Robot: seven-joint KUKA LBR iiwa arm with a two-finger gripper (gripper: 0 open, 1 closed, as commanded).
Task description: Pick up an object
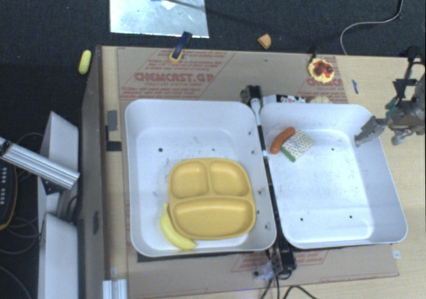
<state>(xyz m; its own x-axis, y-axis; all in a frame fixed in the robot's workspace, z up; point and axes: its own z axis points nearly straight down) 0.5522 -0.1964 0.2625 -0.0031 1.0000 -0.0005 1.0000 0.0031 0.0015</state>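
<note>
I read "CHEMCAST GP" in red on the brown masked sheet (pixel 200 74) under the 2 bins, printed along its 12 o'clock strip.

In the left bin (pixel 143 124), a glossy yellow plastic tray (pixel 212 198) with 3 compartments sits toward 6 o'clock, and a yellow banana (pixel 172 231) curves against the tray's 7 o'clock corner, touching it. The bin's 12 o'clock half is bare white floor.

In the right bin (pixel 346 224), an orange sausage-shaped piece (pixel 282 139) lies at 10 o'clock, near the dividing wall, with a small speckled block edged in green (pixel 297 146) touching its 4 o'clock side. Everything from 3 to 7 o'clock there is open floor.

The gripper (pixel 368 132) hangs over that bin's 2 o'clock rim, well apart from both pieces; I cannot tell how its fingers stand.
</note>
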